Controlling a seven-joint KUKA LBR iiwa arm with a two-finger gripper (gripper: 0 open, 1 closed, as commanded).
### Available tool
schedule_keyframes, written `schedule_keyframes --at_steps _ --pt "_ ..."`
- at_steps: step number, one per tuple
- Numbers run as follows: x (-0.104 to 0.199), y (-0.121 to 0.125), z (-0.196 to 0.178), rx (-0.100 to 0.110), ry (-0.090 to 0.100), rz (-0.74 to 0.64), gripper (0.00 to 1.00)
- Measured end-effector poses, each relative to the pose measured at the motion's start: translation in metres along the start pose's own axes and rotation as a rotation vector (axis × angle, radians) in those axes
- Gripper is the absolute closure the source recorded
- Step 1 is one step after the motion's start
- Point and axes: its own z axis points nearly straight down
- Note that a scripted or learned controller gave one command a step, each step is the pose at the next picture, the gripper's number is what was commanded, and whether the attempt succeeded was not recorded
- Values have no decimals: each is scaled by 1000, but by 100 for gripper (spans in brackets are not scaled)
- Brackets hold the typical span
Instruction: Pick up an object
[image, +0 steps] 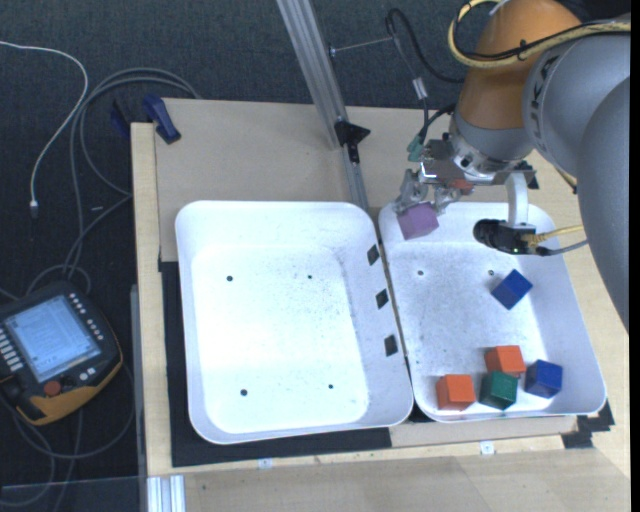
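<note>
hand hanging over right bin's far-left corner, seeming to be gripping a purple block at its top | block looking raised above the floor | likely light, stiff, smooth; flat opposite faces being the best hold | blue block lying well apart

A light wooden bench carries two shallow white bins side by side, their inner rims touching. The left bin and the right bin both rest on a black mat. A blue clamp grips the bench's far left corner.
</note>
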Motion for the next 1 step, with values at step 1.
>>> schedule_keyframes --at_steps 1 --pt "81 -48 6 17 3 -1 100"
